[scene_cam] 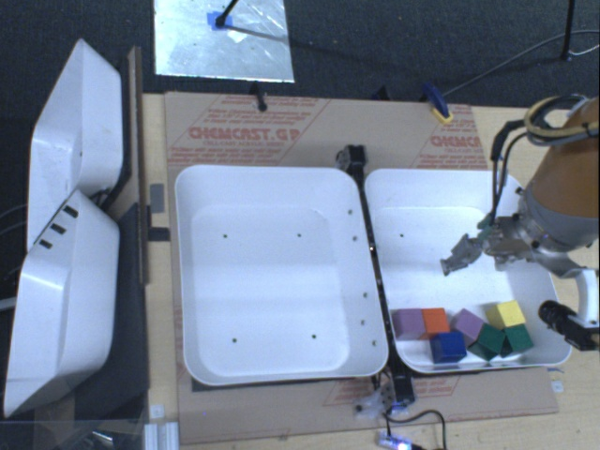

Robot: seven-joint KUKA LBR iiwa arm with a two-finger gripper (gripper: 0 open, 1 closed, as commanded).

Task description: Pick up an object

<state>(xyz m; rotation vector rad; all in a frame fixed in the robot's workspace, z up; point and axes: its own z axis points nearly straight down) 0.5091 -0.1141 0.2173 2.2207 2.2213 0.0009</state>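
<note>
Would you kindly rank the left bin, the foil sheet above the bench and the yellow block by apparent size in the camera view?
1. Left bin, clearly largest.
2. Foil sheet, smaller, though its different distance from the camera makes true size unsure.
3. Yellow block, by far the smallest.

Arm body: a rounded orange band [568, 181] sat above a grey wrist section [562, 223].
Cables: black and pale loops [542, 120] curved over the arm's top.
Gripper: a grey metal gripper [461, 255] with thin angular linkage.
</note>
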